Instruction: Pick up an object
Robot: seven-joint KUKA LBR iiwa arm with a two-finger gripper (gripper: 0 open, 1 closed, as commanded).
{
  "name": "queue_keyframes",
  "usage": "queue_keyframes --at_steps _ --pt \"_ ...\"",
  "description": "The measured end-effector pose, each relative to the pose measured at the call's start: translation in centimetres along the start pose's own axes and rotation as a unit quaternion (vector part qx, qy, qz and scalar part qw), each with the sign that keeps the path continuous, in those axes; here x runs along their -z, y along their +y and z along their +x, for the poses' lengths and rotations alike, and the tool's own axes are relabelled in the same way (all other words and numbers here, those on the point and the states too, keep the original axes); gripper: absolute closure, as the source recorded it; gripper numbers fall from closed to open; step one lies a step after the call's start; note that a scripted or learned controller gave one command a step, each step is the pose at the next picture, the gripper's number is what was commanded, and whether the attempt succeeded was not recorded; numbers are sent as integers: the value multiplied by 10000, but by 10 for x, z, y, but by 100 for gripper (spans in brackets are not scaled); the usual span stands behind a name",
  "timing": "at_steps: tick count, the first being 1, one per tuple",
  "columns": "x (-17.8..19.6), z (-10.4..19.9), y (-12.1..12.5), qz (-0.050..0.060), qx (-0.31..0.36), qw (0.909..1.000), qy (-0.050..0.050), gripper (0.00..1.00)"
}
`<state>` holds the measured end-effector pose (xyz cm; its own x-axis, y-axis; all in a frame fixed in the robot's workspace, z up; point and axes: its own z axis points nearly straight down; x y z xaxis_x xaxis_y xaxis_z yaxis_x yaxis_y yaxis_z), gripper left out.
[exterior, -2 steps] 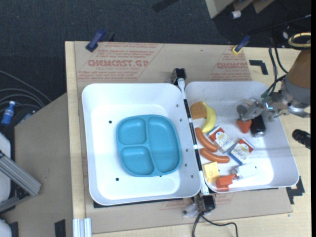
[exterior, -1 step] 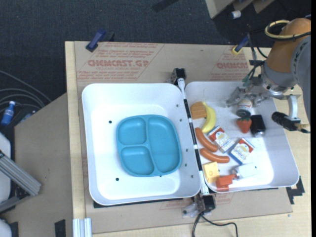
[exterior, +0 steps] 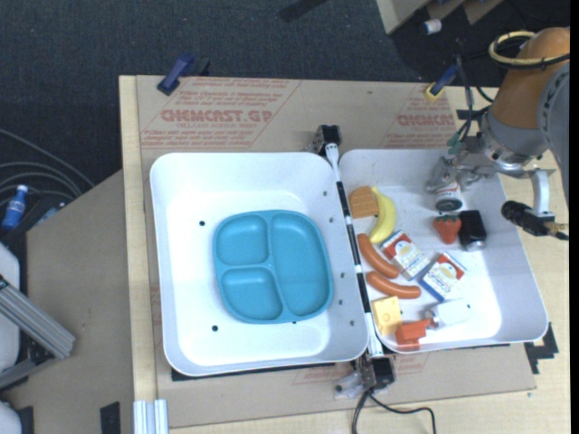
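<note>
I see the jaws low in the frame's upper right over the right bin (exterior: 507, 310), above a red piece (exterior: 447, 229); whether they're open I cannot tell, and crowded neighbours could spoil my grab.

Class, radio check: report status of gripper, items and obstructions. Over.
Gripper low over right bin, upper part, nothing visibly held. Red item and black block just below it. Banana, sausages further left. Plate in left bin.
</note>
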<state>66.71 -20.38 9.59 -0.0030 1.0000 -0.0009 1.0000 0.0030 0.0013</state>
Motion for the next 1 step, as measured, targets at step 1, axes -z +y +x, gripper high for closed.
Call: queue_keyframes --at_steps 1 --pt "71 64 -25 2 -4 10000 12 100"
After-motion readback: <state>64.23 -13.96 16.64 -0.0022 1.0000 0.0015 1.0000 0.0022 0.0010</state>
